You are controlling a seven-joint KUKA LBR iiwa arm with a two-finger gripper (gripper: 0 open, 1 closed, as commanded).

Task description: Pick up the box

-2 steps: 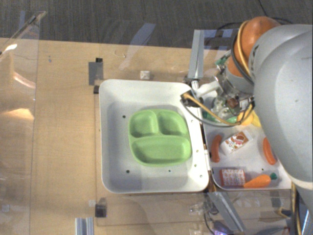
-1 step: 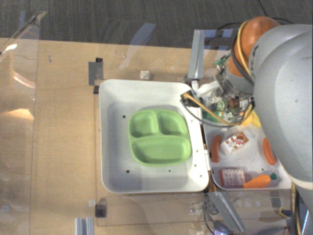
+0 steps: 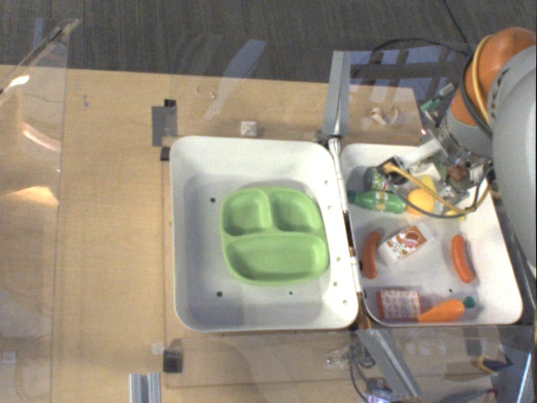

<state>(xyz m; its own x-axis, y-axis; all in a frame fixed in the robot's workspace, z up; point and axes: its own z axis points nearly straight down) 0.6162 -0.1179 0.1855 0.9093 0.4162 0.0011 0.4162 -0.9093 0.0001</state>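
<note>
- The gripper (image 3: 453, 175) is seen low over the far part of the right bin (image 3: 503, 309), beside a yellow item (image 3: 422, 200) and a green bottle (image 3: 375, 199); whether anything is gripped cannot be told.
- The box (image 3: 404, 245), small, white and red-printed, is seen lying tilted on the bin floor, nearer the camera than the gripper and apart from it; it is flanked by two sausages (image 3: 369, 254); a carrot (image 3: 442, 311) lies at the near wall.
- A green divided plate (image 3: 273, 235) is held in the left bin (image 3: 189, 225).

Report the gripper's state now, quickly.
Two-finger gripper: low over the right white bin above the yellow toy; state cannot be told.
</note>
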